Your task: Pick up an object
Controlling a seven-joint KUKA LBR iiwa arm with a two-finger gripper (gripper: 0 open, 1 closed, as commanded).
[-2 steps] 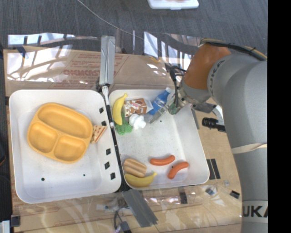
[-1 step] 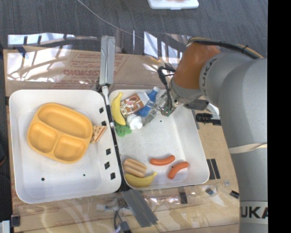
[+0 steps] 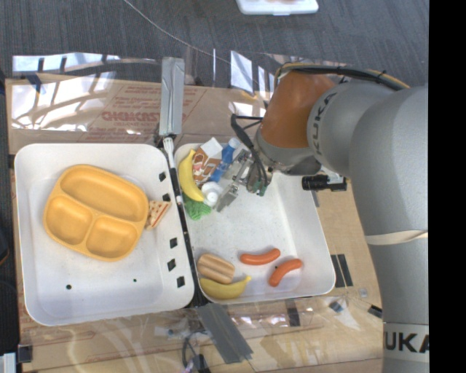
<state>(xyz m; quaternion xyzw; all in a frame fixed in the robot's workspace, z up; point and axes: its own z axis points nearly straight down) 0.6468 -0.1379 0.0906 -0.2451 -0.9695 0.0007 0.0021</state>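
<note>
Toy banana point(image 3: 191, 178), green toy point(image 3: 196, 210), small packets point(image 3: 211, 166): heaped in right bin point(image 3: 291, 226), upper-left corner. Gripper point(image 3: 237, 186): above heap, finger state not discernible. Sausages point(image 3: 260, 256), hot dog point(image 3: 216, 267), second banana point(image 3: 226, 288): near front wall. Left bin point(image 3: 44, 291): yellow divided tray point(image 3: 96, 211), cracker point(image 3: 157, 213).

A: The flat white object point(image 3: 277, 6) at the top middle?
B: Cut off by the frame's top edge.
A: The heap under the grey arm's wrist point(image 3: 291, 138)?
B: Partly hidden, items unclear.
</note>
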